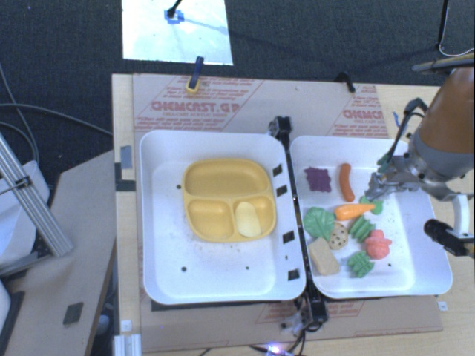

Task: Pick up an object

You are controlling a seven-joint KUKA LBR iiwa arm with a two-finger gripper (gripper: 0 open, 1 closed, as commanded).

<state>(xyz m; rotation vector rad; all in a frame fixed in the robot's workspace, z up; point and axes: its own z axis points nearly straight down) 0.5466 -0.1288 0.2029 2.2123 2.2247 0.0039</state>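
Orange carrot (354,211) lies just below-left of pincer (376,188), long axis roughly left-right; can't tell pincer opening.

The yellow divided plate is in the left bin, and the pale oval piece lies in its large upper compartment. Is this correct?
Not quite. The yellow divided plate is in the left bin, but the pale oval piece lies in the plate's lower right compartment, not the large upper one, as the camera view shows.

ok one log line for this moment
arm: over right bin | claw: above carrot | yellow tray: left bin | pick: not yet
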